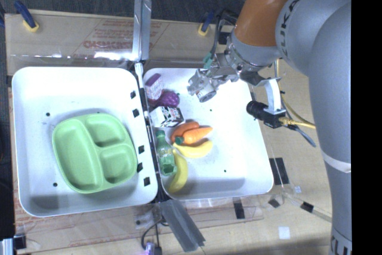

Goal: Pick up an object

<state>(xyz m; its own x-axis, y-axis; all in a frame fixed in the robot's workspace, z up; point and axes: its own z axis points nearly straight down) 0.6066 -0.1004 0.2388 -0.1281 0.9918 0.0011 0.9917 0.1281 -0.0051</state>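
Green divided tray (95, 152) is lying in the left white bin (30, 98). Along the right bin's (250, 152) left wall, a purple grape bunch (169, 98), a small packet (167, 116), a clear green bottle (164, 154), an orange carrot (192, 134) and two yellow bananas (194, 149) are sitting clustered, touching one another. The end effector (202, 85) is hovering near the bin's upper middle, beside the grapes, carrying nothing; whether its tips are spread cannot be told.

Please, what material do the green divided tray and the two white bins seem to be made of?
Green tray: probably moulded plastic, matte, with one even colour and rounded compartments. White bins: likely thin plastic, smooth and slightly glossy, with soft rounded rims.
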